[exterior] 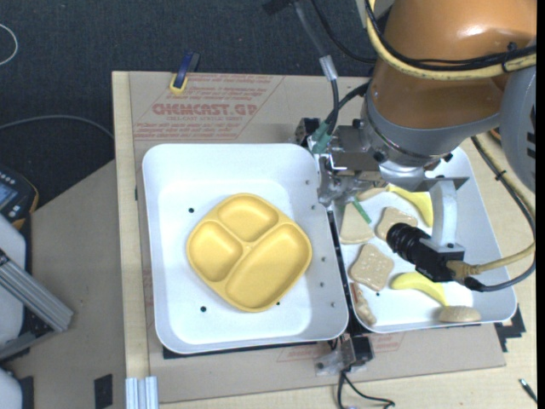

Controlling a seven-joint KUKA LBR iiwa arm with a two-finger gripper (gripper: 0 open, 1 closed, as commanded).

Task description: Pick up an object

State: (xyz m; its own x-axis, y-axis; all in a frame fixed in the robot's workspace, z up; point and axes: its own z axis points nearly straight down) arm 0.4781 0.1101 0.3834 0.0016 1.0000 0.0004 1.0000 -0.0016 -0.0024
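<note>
The right bin (490, 228) holds several toy foods. A tan square cracker (372, 265) lies near its left wall, with a yellow banana (423, 286) beside it and a beige oval piece (459, 314) at the front edge. A second yellow piece (414, 202) and a tan piece (394, 220) lie farther back, partly under the arm. My gripper (341, 187) hangs below the big orange and grey wrist, over the back left corner of the right bin, close to the wall between the bins. The wrist hides most of it. I see nothing held.
The left bin (170, 186) holds a yellow three-section plate (248, 250) in its middle. A black cylinder (417, 250) with a cable juts from the arm over the right bin. A flattened cardboard sheet (213, 105) lies under both bins.
</note>
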